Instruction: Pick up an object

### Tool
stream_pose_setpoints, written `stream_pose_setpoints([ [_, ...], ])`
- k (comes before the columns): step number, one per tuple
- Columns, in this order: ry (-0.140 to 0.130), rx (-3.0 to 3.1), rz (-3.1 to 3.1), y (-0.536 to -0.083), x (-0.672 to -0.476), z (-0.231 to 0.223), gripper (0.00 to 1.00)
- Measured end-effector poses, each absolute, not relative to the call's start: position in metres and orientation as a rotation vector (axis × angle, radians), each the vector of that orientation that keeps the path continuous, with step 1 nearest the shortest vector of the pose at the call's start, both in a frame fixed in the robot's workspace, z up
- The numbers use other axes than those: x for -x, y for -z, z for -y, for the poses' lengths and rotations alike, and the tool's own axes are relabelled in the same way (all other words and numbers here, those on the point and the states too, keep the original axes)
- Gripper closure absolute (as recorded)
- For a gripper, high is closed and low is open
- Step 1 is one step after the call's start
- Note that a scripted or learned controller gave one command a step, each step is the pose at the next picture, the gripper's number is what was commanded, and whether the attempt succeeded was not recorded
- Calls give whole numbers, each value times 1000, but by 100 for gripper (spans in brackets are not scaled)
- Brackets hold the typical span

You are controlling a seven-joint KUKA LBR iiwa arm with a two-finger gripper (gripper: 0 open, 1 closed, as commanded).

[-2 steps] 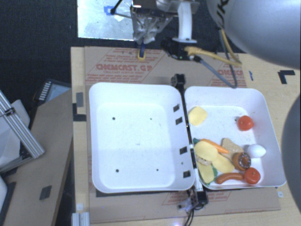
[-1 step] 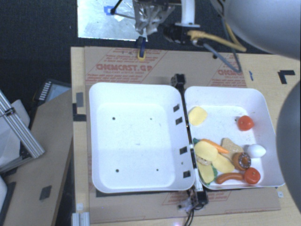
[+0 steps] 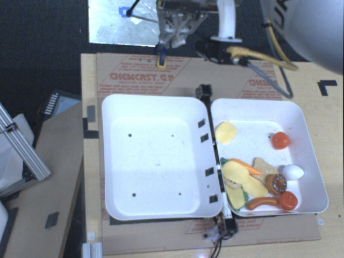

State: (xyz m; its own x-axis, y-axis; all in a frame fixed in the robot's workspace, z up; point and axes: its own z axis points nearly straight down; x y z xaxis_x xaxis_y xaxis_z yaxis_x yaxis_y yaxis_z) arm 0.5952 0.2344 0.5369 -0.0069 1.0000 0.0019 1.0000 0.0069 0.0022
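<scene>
Well below and right of the raised pincer (image 3: 171,36), whose finger state I cannot tell, toy foods (image 3: 252,179) cluster in the right bin (image 3: 309,144), awaiting picking.

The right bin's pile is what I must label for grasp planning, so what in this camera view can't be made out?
- Pile in the right bin: yellow pieces, a carrot and a brown piece overlap, so their lower shapes are hidden.
- Green piece: mostly covered by a yellow slice; identity unclear.
- Tool: blurred, and above it the arm is cut off by the top edge.
- Arm's white body: cut off by the top edge.
</scene>
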Motion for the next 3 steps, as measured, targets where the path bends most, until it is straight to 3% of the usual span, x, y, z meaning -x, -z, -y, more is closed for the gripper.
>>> stream_pose_setpoints([
  [1,0,-2214,-2233,-535,-487,-235,100],
  [3,-2,-2220,-2223,-535,-486,-187,100],
])
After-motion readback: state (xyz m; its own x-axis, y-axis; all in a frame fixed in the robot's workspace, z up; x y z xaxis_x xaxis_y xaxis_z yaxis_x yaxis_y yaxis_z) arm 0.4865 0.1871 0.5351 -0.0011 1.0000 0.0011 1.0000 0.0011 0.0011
